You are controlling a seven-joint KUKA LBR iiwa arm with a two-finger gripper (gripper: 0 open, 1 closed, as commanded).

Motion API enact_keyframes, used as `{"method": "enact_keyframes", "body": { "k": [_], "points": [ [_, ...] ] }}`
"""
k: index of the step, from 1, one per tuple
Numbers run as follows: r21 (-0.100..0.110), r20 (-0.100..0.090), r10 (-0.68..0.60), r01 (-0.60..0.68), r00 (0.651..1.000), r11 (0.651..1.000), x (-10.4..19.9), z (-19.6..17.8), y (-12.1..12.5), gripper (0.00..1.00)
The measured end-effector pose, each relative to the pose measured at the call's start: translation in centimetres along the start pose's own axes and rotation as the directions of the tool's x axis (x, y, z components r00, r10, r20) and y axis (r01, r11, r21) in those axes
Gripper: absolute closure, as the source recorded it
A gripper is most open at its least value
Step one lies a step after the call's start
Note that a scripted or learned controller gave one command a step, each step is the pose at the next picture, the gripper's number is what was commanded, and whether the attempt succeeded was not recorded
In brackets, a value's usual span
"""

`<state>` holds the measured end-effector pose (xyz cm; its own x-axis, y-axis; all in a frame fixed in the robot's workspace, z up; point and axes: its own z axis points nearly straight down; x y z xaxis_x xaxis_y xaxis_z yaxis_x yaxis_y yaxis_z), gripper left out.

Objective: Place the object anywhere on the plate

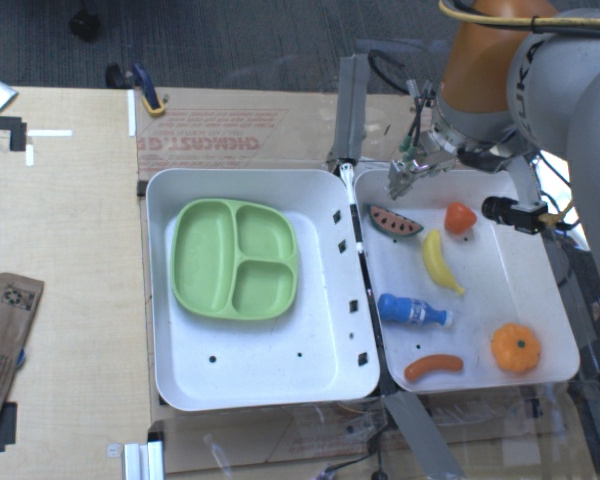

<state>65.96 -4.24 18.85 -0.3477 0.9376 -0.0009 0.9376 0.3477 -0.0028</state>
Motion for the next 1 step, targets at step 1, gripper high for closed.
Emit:
{"method": "enact_keyframes", "body": {
  "k": [1],
  "points": [
    [0.0, -0.001, -0.239, 0.239, 0.971, 0.971, 7.47, -0.02, 2.77, 1.0]
  ]
}}
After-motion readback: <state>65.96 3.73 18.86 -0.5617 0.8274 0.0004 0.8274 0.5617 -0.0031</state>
